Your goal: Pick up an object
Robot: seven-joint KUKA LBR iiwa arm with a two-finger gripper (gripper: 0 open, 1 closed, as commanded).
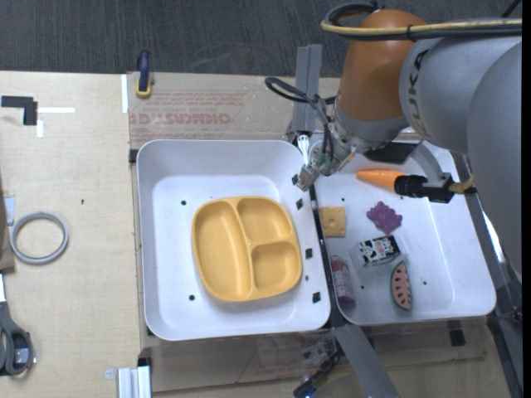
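Observation:
My gripper point(315, 166) hangs below the orange wrist band point(373, 65), over the top-left corner of the right bin point(465, 301), close to the wall between the two bins. Inside this bin lie an orange carrot point(376, 175), a tan square cracker point(333, 221), a purple grape bunch point(384, 216), a small black-and-white carton point(379, 249), a watermelon slice point(401, 285) and a clear tube-like item point(341, 280). The cracker is the object nearest the gripper, a little below it. The left bin point(162, 181) holds a yellow divided plate point(246, 247).
The grey arm covers the right bin's upper right, with a black piece point(423, 187) beside the carrot. On the wooden bench to the left lie a grey tape ring point(37, 237) and scissors point(12, 351). A clamp point(144, 77) grips cardboard behind the bins.

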